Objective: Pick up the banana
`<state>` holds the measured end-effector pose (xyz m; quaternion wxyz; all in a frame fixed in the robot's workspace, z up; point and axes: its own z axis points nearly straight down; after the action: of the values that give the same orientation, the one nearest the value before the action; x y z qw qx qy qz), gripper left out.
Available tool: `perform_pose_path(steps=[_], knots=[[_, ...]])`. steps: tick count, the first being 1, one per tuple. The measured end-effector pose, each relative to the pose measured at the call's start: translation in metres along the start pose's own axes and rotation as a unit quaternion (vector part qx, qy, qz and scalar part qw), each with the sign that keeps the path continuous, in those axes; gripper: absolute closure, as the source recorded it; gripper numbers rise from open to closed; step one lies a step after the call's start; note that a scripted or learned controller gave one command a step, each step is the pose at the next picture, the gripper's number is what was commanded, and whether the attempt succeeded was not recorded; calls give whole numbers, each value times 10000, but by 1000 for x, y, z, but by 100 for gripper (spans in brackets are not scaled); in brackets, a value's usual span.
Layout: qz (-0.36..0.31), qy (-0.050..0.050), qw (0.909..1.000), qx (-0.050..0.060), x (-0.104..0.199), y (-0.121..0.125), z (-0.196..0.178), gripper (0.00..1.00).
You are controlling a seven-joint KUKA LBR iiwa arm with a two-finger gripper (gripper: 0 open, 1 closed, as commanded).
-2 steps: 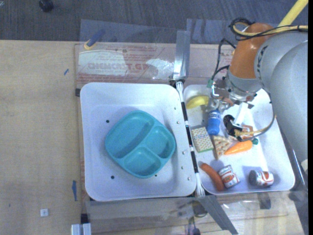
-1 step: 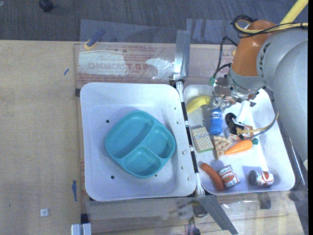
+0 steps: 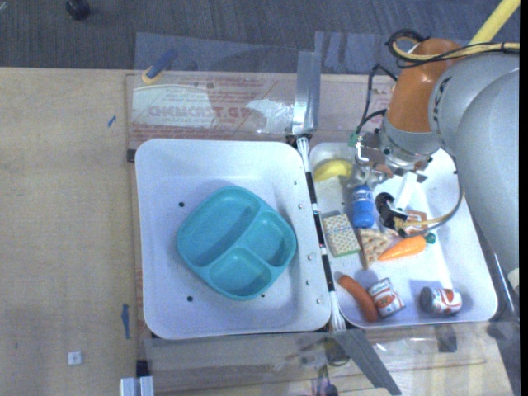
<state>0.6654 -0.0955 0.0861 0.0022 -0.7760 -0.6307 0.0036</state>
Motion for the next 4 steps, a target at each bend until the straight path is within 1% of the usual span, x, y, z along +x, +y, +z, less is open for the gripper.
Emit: perform_pose_path(steps=[1, 2, 3, 4], knots=[[13, 12, 10000, -47, -2, 2, -29, 100], [13, 12, 10000, -48, -2, 2, -29, 0], [-455, 12, 9989, -51, 2, 2, -1, 0], [-650, 21, 9979, -64, -10, -60, -1, 0]])
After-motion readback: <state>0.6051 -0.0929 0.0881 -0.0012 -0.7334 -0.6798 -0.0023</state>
